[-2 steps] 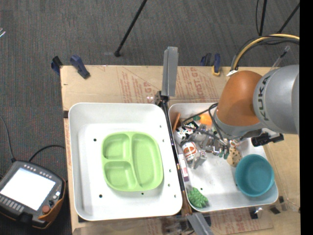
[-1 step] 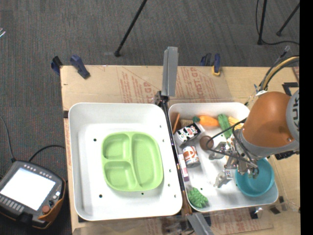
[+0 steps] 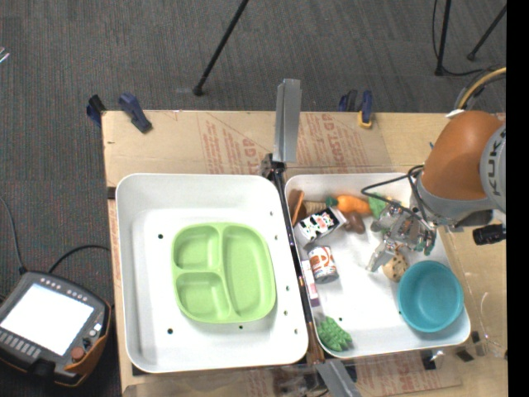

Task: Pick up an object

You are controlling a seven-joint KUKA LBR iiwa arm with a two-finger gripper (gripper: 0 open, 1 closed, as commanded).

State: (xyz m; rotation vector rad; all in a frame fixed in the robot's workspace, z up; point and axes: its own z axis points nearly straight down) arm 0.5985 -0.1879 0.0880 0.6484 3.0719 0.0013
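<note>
Target candidate: we see a small tan cookie-like piece with dark specks in the right white bin, touching the rim of the blue bowl on its upper-left side.
Gripper: two-finger gripper is low over the right bin, just beside that tan piece, to its upper left.
Finger state: fingers look spread apart, pointing down and toward the view's left; we see nothing between them.
Contact: one fingertip looks to be at the bin floor or close to it; we can't tell if it touches. We also can't tell whether the other finger touches the tan piece.
Arm: grey arm with orange band comes in from the view's right, above the bin's upper right corner.
Blue bowl: round blue plastic bowl sits upright at the bin's lower right.
Orange toy: orange carrot-shaped toy lies at the top of the bin, well apart from the gripper.
Carton: black-and-white patterned small carton lies left of the gripper, near the bin's left wall.
Can: small red-and-white can lies on its side below the carton.
Green toy: bumpy green toy is at the bin's lower left corner.
Left bin: left white bin bears a light green divided plastic tray, three compartments.
Bench: brown cardboard-covered bench under both bins.
</note>
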